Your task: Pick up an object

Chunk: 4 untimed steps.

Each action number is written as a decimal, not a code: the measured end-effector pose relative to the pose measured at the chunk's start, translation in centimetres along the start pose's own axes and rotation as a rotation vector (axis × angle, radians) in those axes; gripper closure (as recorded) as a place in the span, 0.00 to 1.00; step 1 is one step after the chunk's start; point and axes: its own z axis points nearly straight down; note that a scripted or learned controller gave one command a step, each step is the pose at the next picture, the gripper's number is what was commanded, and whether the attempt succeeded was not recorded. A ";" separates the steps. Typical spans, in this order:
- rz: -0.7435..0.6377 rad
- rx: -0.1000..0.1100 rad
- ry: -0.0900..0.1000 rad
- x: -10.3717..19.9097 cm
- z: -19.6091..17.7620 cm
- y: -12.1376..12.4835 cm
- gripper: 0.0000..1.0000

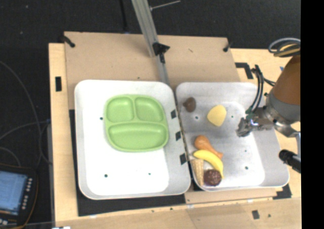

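Note:
The right bin [253, 169] holds several toy foods: a brown round piece [189, 104] at the back left, a pale yellow piece [216, 115] in the middle, an orange carrot-like piece [206, 145], a yellow banana [210, 159], and a dark red berry [212, 177] at the front. My gripper [245, 127] hangs over the right side of this bin, to the right of the pale yellow piece and apart from it. I see nothing between its fingers.
The left bin [91, 172] holds a green divided plate [135, 123]. A metal pole [144, 15] slants from the top down to between the bins. Cables loop near the arm's wrist at the right edge.

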 end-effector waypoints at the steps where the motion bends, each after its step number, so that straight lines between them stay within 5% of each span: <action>1: 0.000 -0.001 0.000 0.7 -5.2 0.8 1.00; 2: 0.000 -0.001 -0.001 0.2 -11.6 1.1 1.00; 3: -0.002 0.005 0.001 0.2 -12.1 1.2 1.00; 4: -0.002 0.007 0.003 4.9 -10.3 2.5 1.00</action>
